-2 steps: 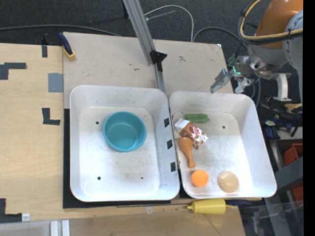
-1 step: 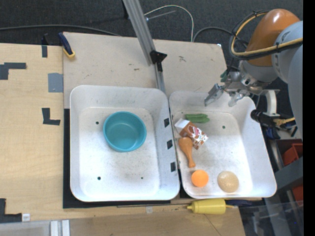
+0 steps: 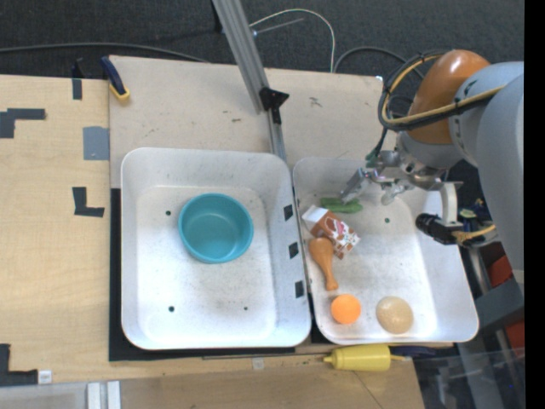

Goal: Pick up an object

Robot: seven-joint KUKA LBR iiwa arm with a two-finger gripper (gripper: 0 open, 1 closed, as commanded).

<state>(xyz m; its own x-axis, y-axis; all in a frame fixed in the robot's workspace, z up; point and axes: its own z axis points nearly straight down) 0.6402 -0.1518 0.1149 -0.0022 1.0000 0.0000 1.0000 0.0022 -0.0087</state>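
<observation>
Green, flat and slender, the pod (image 3: 342,204) lies in the right bin (image 3: 443,301) just left of and below the gripper (image 3: 378,183), whose fingers stand open, gripping nothing.

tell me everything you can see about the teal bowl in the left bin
The teal bowl is round, smooth and evenly coloured, like plastic. It stands upright with its open mouth up, and nothing shows inside it. It rests on the speckled floor of the left bin, slightly toward the bin's upper-left part, away from all four walls. Nothing else touches it; the gripper is over the right bin.
</observation>
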